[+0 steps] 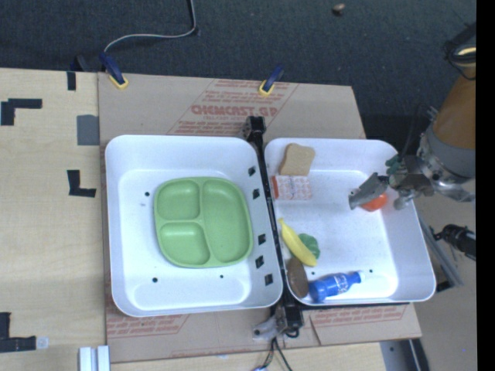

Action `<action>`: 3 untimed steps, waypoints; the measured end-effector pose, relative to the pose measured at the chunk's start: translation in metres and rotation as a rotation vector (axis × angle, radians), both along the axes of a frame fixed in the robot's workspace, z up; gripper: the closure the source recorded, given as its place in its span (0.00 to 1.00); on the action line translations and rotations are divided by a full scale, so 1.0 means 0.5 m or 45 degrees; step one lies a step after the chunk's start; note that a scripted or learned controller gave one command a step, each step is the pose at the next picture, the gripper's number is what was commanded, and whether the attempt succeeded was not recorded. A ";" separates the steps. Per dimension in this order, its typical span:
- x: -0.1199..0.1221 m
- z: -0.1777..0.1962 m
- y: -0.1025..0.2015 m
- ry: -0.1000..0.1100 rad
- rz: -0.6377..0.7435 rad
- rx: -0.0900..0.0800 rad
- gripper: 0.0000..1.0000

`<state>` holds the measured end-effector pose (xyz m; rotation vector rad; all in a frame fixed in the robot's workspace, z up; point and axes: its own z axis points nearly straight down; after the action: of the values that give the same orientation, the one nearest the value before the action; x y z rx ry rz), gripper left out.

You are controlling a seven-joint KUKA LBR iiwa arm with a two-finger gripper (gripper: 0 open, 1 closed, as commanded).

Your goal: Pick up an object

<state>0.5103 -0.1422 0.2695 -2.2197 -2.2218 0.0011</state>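
My gripper hangs low over the right side of the right bin. Its two grey fingers are spread apart, so it is open. A small orange-red object lies between them, nearer the left finger, and I cannot see either finger pressing on it. Other objects lie along the bin's left side: a tan block, a red-and-white packet, a yellow banana over a green item, and a blue bottle at the front.
The left bin holds a green divided plate. A black clip divider joins the two bins. A brown item lies next to the bottle. The bare bin floor separates the gripper from the banana.
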 end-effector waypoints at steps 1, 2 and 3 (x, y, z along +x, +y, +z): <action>-0.054 -0.172 0.140 0.002 0.000 0.001 0.00; -0.055 -0.356 0.090 0.002 -0.002 0.001 0.00; -0.056 -0.337 0.092 0.006 -0.002 0.003 1.00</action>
<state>0.4824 -0.0965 0.1008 -2.2177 -2.2169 0.0030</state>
